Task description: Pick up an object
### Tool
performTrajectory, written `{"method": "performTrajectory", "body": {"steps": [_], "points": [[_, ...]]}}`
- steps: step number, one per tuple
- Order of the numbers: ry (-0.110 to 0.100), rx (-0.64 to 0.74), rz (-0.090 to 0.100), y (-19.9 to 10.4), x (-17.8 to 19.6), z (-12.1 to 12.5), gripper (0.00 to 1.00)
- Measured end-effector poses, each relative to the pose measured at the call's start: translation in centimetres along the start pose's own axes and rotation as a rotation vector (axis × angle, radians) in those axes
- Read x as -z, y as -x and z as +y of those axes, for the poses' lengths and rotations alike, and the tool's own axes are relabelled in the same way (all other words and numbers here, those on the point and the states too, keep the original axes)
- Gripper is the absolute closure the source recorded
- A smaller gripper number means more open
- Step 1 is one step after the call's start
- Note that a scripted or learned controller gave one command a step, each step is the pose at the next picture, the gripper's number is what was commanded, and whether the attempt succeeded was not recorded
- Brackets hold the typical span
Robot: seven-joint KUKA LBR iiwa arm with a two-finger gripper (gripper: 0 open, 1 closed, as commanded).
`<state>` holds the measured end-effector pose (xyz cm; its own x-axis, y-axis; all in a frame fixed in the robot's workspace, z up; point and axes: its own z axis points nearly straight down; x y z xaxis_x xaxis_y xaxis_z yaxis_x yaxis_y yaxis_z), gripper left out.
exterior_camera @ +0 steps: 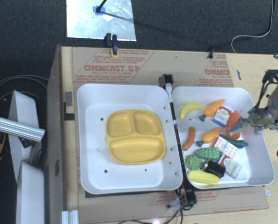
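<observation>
The right bin (258, 164) holds several toy foods. A yellow banana (191, 109) and an orange carrot (214, 107) lie at the back. A red sausage (189, 138) and a second orange piece (211, 135) lie in the middle. A bumpy green vegetable (208, 154), a yellow corn cob (204, 177), a black block (214, 168) and small cartons (226, 148) crowd the front. My gripper (252, 119) hangs low over the bin's right side, right beside a red-orange piece (233, 121) and a dark green pod (237, 143).
The left bin (94, 171) carries a yellow divided plate (135, 136). A black divider rail (175, 129) runs between the bins. A blue-and-white carton (220, 118) sits left of the gripper. A cable (265, 31) trails across the bench at the back right.
</observation>
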<state>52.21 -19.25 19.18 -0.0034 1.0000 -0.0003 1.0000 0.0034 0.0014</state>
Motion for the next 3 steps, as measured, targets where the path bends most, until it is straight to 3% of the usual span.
{"method": "performTrajectory", "body": {"steps": [1, 2, 3], "points": [[0.000, 0.000, 0.000, -0.5, -10.8, 5.1, 0.00], [0.000, 0.001, 0.000, -5.3, -10.8, 2.8, 0.00], [0.000, -0.001, 0.000, -7.8, -10.8, 0.1, 0.00]]}}
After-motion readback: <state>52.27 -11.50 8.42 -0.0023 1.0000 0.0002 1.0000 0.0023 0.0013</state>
